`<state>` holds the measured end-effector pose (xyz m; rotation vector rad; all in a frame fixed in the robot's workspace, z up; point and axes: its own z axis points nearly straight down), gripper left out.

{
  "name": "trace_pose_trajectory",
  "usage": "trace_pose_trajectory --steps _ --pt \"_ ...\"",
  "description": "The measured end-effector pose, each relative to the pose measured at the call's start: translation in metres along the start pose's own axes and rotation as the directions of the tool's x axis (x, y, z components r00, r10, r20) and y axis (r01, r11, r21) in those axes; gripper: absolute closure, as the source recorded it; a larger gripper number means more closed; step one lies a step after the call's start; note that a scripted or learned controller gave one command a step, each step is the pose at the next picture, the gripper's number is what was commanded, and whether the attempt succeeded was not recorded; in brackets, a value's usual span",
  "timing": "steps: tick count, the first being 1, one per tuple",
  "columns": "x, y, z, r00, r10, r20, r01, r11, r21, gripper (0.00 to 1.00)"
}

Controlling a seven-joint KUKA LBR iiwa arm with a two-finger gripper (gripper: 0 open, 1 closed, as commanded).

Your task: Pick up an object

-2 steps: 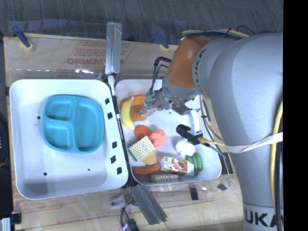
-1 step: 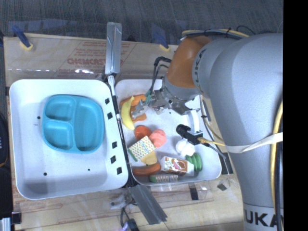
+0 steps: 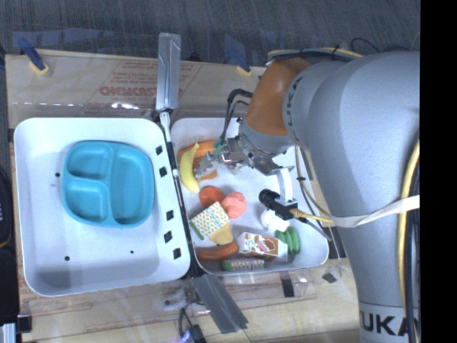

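Gripper [image 3: 213, 159] low in right bin [image 3: 314, 252], beside banana [image 3: 187, 170]

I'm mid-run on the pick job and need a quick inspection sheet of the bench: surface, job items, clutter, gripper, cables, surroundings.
Surface: wooden bench bearing two white bins; left bin, right bin.
Job's things: in the right bin, banana, orange ball, pink ball, patterned block, small carton, green piece.
Clutter: blue divided plate in the left bin.
Gripper: gripper low over the right bin's far end, beside the banana; finger state unclear.
Cables: black cables at the wrist; yellow cable along the arm.
Surroundings: grey carpet beyond the bench.
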<state>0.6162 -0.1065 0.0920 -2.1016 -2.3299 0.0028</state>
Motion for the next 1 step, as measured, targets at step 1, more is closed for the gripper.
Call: trace_pose_trajectory --steps 1 --pt "0.0002 0.0005 -0.0106 1.0 -0.003 -0.001 0.003 1.0 0.0 1.0"
